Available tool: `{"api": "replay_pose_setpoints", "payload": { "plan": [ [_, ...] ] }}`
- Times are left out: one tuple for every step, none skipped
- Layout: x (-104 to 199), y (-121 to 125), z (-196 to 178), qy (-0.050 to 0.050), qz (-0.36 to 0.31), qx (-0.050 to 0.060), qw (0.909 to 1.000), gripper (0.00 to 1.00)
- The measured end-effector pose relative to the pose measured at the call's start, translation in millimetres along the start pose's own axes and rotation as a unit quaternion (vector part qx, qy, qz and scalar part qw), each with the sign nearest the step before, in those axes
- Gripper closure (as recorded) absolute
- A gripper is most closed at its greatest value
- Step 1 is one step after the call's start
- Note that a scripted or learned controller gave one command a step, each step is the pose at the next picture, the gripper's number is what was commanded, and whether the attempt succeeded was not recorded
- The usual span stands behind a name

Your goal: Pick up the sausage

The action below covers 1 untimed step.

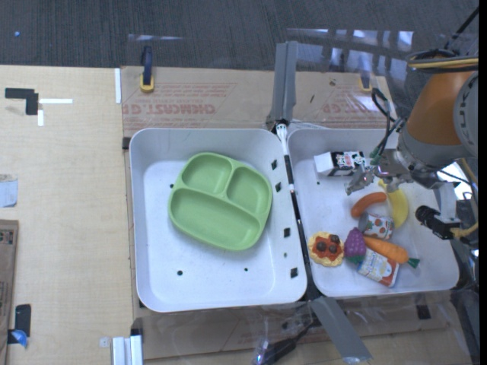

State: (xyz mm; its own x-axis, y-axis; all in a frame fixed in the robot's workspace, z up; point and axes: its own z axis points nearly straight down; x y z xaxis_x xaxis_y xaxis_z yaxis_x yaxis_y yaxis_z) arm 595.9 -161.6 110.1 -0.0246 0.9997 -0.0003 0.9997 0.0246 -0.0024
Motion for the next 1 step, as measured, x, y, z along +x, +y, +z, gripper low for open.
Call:
{"api": "replay_pose_setpoints", "payload": {
  "plan": [
    [3.3,-1.5,18.4,0.000,-0.023,-0.001,0.9997,0.00]
  ]
}}
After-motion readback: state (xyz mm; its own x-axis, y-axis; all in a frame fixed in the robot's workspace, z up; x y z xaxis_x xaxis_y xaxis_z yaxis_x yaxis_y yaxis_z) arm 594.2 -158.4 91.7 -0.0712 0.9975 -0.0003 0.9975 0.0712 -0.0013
